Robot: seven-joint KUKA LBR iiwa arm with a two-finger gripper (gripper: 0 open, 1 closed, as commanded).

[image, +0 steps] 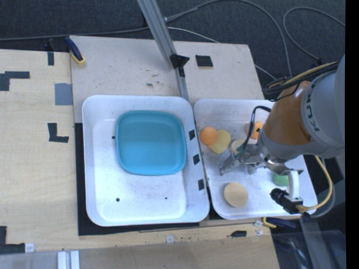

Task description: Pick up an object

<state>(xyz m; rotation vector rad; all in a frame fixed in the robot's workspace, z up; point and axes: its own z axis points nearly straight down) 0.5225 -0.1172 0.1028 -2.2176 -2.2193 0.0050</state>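
- Worktop (33, 150): light wooden surface with dark tape marks, carrying two shallow white bins side by side.
- Left bin (98, 167): holds one item, a blue square plate (150, 142) lying flat in its upper half.
- Arm (314, 116): grey body with an orange band (286, 119) above the wrist, reaching in from the right over the right bin (216, 108).
- Jaws (231, 162): low over the middle of the right bin, pointing left. Whether they are open or closed cannot be told; nothing is seen gripped between them.
- Tan round disc (236, 194): flat on the bin floor, near the front wall, just below the jaws and apart from them.
- Yellow heart-shaped piece (221, 142): up and left of the jaws, near them, not between them.
- Orange ball (208, 135): touching the left side of the yellow piece, close to the bin's left wall.
- Green object (281, 179): partly hidden under the wrist, at the bin's right side.
- Small orange object (256, 131): mostly hidden behind the arm; kind cannot be told.
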